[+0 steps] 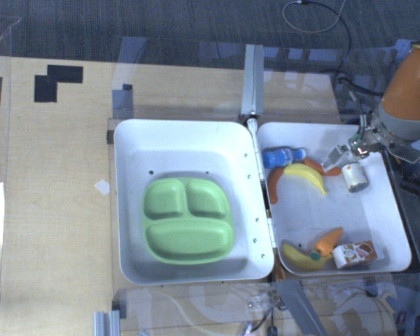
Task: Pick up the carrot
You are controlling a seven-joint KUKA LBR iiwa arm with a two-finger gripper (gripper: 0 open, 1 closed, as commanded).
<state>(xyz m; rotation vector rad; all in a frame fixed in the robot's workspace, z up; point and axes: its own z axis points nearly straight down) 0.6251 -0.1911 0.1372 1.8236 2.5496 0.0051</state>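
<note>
Two shallow white bins sit side by side on the bench. The left bin (129,208) holds one green divided plate (188,219), set toward its front, with bare floor along the back and left walls. The right bin (378,222) carries the clutter: one carrot (328,241) lies near the front wall, its tip touching a banana (299,255) in the front left corner, with one small carton (354,254) just beside it on the right. A second banana (304,176) lies near the back, against a blue bottle (283,157), with what appears to be a red-orange curved item (274,184) along the left wall; its identity is not clear. One metal can (355,176) lies toward the back right. The bin's centre floor is open between the two groups. The gripper (343,157) hangs over the back right area, near the can, well apart from the carrot; it grasps nothing, and whether it is spread or closed cannot be told.
</note>
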